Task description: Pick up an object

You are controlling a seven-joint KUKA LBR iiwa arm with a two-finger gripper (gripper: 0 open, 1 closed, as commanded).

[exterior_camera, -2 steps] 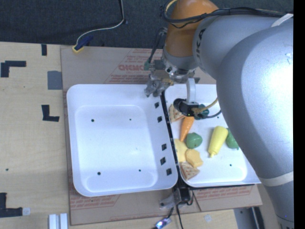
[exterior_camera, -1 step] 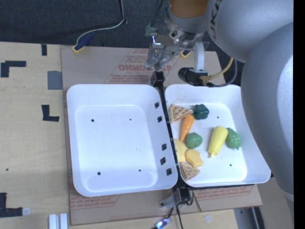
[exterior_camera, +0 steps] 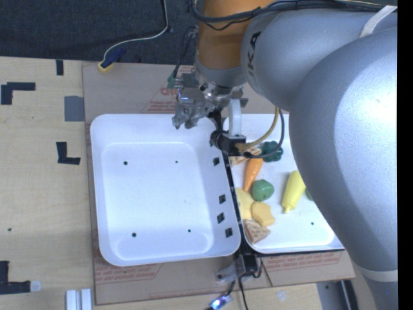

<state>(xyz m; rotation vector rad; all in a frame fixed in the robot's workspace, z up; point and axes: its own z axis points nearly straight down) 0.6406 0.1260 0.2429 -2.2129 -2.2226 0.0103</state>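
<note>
Two shallow white plastic bins sit side by side on a brown cardboard sheet (exterior_camera: 129, 102) over the pale wooden bench (exterior_camera: 39, 192). From the overhead camera, the left bin (exterior_camera: 106, 173) has a bare floor marked with a few small dark dots. The right bin (exterior_camera: 310, 234) holds a cluster of toy food against its left wall: an orange carrot (exterior_camera: 252, 170) lying tilted, a round green vegetable (exterior_camera: 262, 189) just below it, a yellow corn-like piece (exterior_camera: 292, 191) to the right, a dark teal lump (exterior_camera: 273, 152) near the carrot's top, a yellow wedge (exterior_camera: 261, 212) and a tan slice (exterior_camera: 255, 232) lower down. The big grey arm with its orange band (exterior_camera: 222, 31) reaches in from the right, and its metal two-finger gripper (exterior_camera: 188, 118) hangs above the far rim of the left bin, well apart from the toys. Its fingers look slightly apart with nothing between them. A yellow-and-blue cable end (exterior_camera: 113, 57) lies on the bench behind.
</note>
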